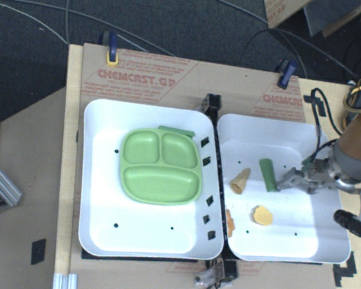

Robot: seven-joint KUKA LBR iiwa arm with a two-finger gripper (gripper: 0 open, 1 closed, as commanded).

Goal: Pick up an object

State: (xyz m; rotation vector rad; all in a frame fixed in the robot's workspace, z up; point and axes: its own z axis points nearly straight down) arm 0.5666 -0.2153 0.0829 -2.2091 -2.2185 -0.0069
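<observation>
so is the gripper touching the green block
Cannot tell: in the camera view the gripper tip sits right beside the green block, with no plain gap or contact.

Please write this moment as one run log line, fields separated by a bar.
phase: reaching | gripper: low in right bin, beside green block | grasp: none seen | nearby: ice cream cone, yellow disc | left bin: green divided plate

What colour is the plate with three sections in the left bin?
Light green. The plate shows clearly in the camera view, lying in the white left bin.

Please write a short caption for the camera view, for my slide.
Gripper reaches toward a green block in the right bin; green divided plate in the left.
</observation>
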